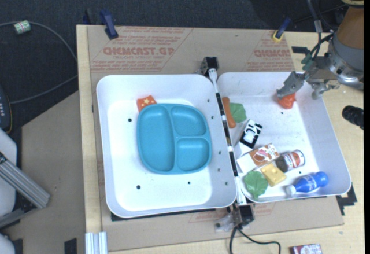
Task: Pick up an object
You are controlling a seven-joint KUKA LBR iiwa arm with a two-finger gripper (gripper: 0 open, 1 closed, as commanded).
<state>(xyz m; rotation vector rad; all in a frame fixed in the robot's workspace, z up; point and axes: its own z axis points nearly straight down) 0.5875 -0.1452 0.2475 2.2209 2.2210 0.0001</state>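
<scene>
Though we cannot tell whether the hand (291, 86) grips it, the small orange object (287, 100) at upper right of the right bin (335, 131) looks light, rigid, best pinched across its sides.

Blue plate (173, 137), white bins (115, 131)

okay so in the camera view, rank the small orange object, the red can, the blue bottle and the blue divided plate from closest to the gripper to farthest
1. Small orange object, right at the gripper, upper part of the right bin.
2. Red can, lower in the right bin.
3. Blue bottle, near the right bin's bottom corner.
4. Blue divided plate, across in the left bin.
</scene>
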